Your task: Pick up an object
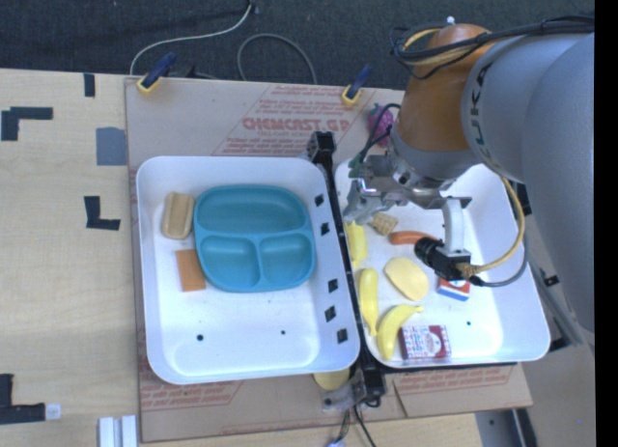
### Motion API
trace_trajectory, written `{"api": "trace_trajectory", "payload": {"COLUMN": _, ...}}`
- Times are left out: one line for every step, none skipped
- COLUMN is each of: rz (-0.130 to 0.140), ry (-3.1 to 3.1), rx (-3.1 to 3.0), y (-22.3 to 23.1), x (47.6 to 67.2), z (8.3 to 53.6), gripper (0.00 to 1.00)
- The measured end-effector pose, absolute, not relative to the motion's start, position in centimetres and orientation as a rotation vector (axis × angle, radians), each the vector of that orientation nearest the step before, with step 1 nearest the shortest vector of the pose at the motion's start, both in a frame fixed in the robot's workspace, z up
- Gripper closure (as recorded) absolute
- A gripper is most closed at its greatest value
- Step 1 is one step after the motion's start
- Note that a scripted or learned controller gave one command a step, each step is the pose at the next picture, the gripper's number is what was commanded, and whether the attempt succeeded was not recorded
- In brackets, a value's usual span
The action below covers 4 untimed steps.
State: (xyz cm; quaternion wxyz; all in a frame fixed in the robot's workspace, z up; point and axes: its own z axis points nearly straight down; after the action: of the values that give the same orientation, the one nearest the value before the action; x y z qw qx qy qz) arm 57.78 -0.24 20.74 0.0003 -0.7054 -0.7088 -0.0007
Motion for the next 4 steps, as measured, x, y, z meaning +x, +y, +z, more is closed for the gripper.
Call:
{"api": "trace_trajectory", "payload": {"rz": 0.012, "ry": -2.209, "rx": -2.229, "y": -10.2, "x": 54.4, "z": 15.1, "gripper": 1.0}}
{"api": "trace_trajectory", "payload": {"rz": 0.002, "ry": -2.221, "rx": -2.221, "y": -9.5, "x": 54.7, "z": 15.4, "gripper": 0.0}}
{"api": "trace_trajectory", "payload": {"rz": 0.0, "ry": -2.219, "rx": -2.224, "y": -14.9, "x": 53.9, "z": 8.2, "gripper": 0.0}}
{"api": "trace_trajectory", "payload": {"rz": 0.011, "ry": -2.236, "rx": -2.229, "y": -10.4, "x": 61.2, "z": 8.7, "gripper": 0.0}}
